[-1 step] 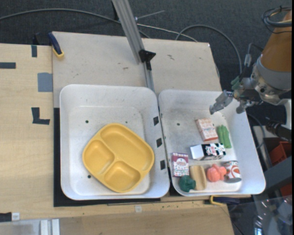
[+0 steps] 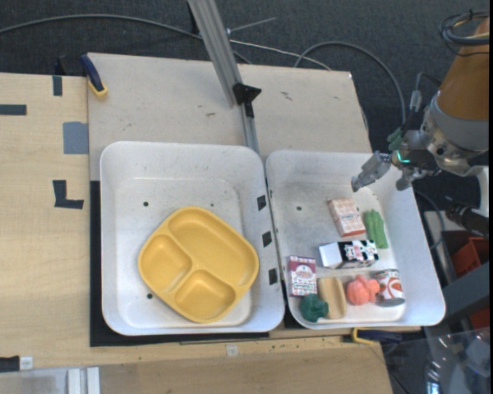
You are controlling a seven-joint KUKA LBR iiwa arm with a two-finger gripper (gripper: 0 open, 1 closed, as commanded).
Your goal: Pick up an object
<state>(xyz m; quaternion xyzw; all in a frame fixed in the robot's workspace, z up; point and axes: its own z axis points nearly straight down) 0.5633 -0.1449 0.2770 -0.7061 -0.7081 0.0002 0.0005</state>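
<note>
While hanging above the upper right corner of the right bin point(image 2: 289, 179), spread open and gripping nothing: gripper point(image 2: 382, 179), its two fingers point(image 2: 365, 176) well apart, pointing down and to the left. Just below and left of it, apart from it, lying flat on the bin floor: small orange box point(image 2: 346, 217). Touching that box's right side, or nearly so: green stick point(image 2: 375, 228), lengthwise up and down the frame. Below both: black-and-white carton point(image 2: 357, 253), on its side.

Along the bin's lower edge, from left to right: dark red box point(image 2: 301, 275) near the left wall; green lump point(image 2: 315, 307) just beneath it; tan stick point(image 2: 333, 296) beside the lump; pink-orange lump point(image 2: 361, 290) touching the tan stick; red-and-white can point(image 2: 389, 286) tipped over at the far right. All packed into the lower right half of the bin.

Above the gripper, at the right edge of the frame: grey arm point(image 2: 456, 125) with its orange band point(image 2: 470, 76).

Left of centre, in the left bin point(image 2: 123, 187): yellow divided plate point(image 2: 199, 263), three compartments, sitting toward the bin's lower middle. Between the bins and running up to the top of the frame: slanted grey pole point(image 2: 222, 48). Underneath everything: pale bench point(image 2: 172, 97), with black cables point(image 2: 345, 52) trailing across the dark floor at the top.
</note>
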